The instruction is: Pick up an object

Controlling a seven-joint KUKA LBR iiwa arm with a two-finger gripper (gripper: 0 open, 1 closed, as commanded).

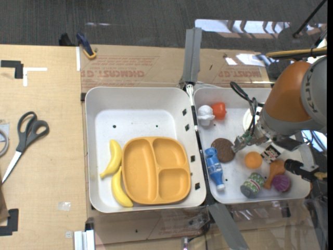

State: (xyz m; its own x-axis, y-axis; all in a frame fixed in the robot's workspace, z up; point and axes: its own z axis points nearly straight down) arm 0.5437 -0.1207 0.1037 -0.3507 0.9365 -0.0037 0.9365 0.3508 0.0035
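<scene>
Robot gripper (243, 141) hovering low in the right bin (229, 95), among small toys.

I cannot tell how the gripper is set. Just beyond its tip lies a flat brown disc (224, 149); an orange ball (253, 160) sits just beside and below it. The ball looks light, smooth and apt to roll: pinch across its middle.

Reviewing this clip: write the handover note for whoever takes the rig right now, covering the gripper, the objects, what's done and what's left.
Gripper: low in the right bin, between the brown disc and the orange ball; nothing visibly held.
Right bin also holds a blue bottle, a green can, a purple object and a white-and-orange item.
Left bin: orange divided plate, two bananas.
Done: no pick yet.
Left: grasp and lift one object.
</scene>
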